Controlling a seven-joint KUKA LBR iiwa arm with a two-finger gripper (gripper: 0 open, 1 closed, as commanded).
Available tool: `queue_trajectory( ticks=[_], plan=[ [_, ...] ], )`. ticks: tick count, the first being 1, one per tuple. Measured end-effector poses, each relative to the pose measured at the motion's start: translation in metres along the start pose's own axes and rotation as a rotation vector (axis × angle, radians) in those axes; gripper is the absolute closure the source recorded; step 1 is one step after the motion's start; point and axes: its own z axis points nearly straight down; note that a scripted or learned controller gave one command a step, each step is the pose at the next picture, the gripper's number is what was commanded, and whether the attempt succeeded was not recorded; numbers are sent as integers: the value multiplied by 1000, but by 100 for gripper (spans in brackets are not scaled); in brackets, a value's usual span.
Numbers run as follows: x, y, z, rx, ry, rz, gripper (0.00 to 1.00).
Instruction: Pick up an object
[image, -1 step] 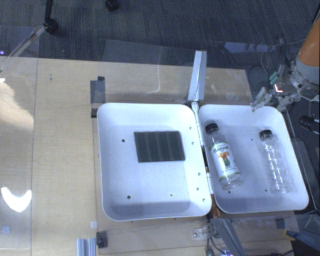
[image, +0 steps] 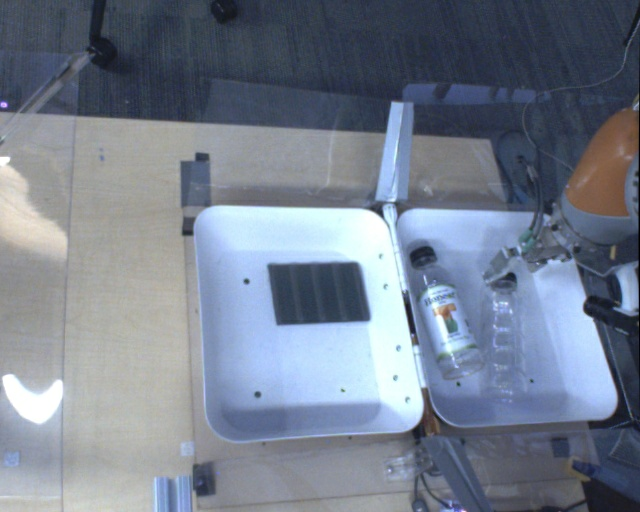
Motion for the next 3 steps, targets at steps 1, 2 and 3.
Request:
queue_trajectory(
  ticks=[1, 2, 3],
  plan=[
    [20, -29, 23, -7, -3, -53, 0],
    [74, -22, 21, -9, -13, -92, 0],
    [90, -38, 14, -21, -48, -252, 0]
  ],
)
